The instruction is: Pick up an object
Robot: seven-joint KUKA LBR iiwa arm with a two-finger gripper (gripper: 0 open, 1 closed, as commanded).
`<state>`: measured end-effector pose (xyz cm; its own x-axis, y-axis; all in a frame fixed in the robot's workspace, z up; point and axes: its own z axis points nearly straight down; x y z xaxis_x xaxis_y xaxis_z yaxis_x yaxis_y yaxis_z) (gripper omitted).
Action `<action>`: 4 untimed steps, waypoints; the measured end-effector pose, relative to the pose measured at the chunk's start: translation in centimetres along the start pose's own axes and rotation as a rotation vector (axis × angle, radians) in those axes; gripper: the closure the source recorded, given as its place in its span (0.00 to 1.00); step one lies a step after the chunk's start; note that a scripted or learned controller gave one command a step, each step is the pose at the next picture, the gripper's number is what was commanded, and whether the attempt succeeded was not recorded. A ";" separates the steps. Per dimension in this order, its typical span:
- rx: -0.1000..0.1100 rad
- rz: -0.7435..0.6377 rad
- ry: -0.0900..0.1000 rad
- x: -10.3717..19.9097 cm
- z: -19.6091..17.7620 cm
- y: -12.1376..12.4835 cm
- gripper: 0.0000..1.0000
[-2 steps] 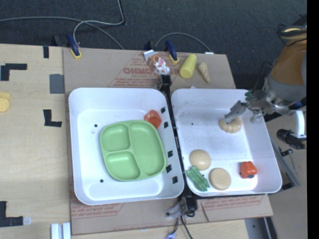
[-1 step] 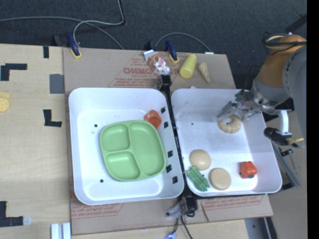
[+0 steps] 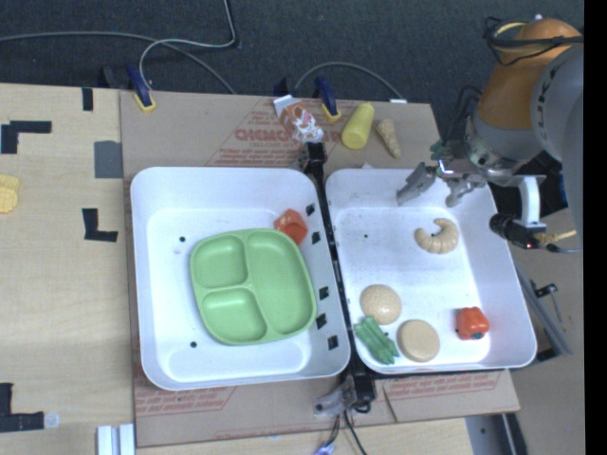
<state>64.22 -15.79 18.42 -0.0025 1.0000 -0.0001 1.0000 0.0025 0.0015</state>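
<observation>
My gripper (image 3: 437,188) hangs over the back edge of the right bin (image 3: 379,190), its two grey fingers spread open with nothing between them. Just below and in front of it lies a tan croissant (image 3: 437,237). Farther forward in the same bin sit a round bun (image 3: 380,302), a flat cookie (image 3: 418,339), a green leafy piece (image 3: 377,339) and a red pepper (image 3: 471,322). The left bin (image 3: 161,207) holds a green divided plate (image 3: 251,285) and a small red-orange item (image 3: 291,224) by the plate's far right corner.
Behind the bins on the cardboard lie a yellow cylinder (image 3: 358,126), a small cone (image 3: 390,138) and a small wrapped item (image 3: 300,118). Blue clamps (image 3: 142,89) and cables run along the back. A yellow piece (image 3: 8,195) sits at the far left.
</observation>
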 end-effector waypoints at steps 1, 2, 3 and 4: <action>0.005 0.003 0.000 -3.9 6.2 -7.0 0.00; 0.001 0.003 -0.001 -6.2 1.2 -12.1 0.00; -0.001 0.001 0.000 -4.9 9.8 -15.3 0.00; 0.002 0.000 0.000 -0.2 8.8 -7.2 0.00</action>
<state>56.98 -16.02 9.57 -0.0025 1.0000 0.0003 1.0000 0.0025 -0.0004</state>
